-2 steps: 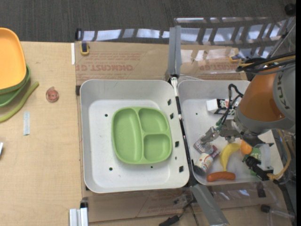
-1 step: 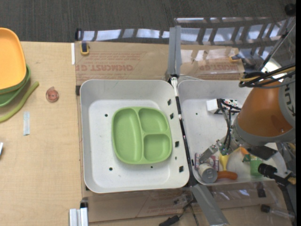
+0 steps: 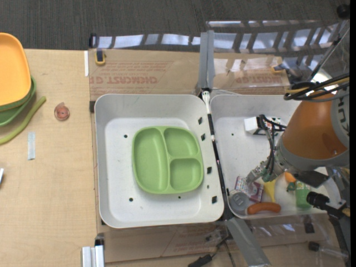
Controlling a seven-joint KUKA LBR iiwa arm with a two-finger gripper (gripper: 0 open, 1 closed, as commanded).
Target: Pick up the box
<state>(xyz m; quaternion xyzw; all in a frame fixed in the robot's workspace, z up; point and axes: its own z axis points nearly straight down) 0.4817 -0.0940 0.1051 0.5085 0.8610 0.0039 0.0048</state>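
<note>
On the far left of the bench an orange plate point(image 3: 11, 71) sits nested on green ones, with a small pink object point(image 3: 62, 112) and a pale strip point(image 3: 31, 146) lying near it on the wood. All of them are well outside the work area and have no part in the job. Next comes the left bin point(image 3: 111, 149), which holds a green divided plate point(image 3: 167, 159) lying flat in its middle, apart from every wall. The right bin point(image 3: 233, 115) is where the clutter sits. The box point(image 3: 248, 186), a small carton with reddish print, lies flat near the front left corner, just beside a grey round lid point(image 3: 239, 201) and a red-orange sausage-shaped toy point(image 3: 265, 207), with a yellow piece point(image 3: 270, 191) close on its right. A white card-like item point(image 3: 251, 124) lies well apart toward the back wall. The gripper point(image 3: 260, 176) hangs low over the bin, right at the box's upper right edge, which suggests it is set for a grasp there. Its tip is small and partly lost against the clutter, so I cannot tell whether it is open or closed, or whether it has the box. Crowding neighbours leave little room, so a clean hold looks uncertain. The arm's orange band point(image 3: 314, 129) hides the bin's right side, where a green block point(image 3: 302, 196) peeks out.
</note>
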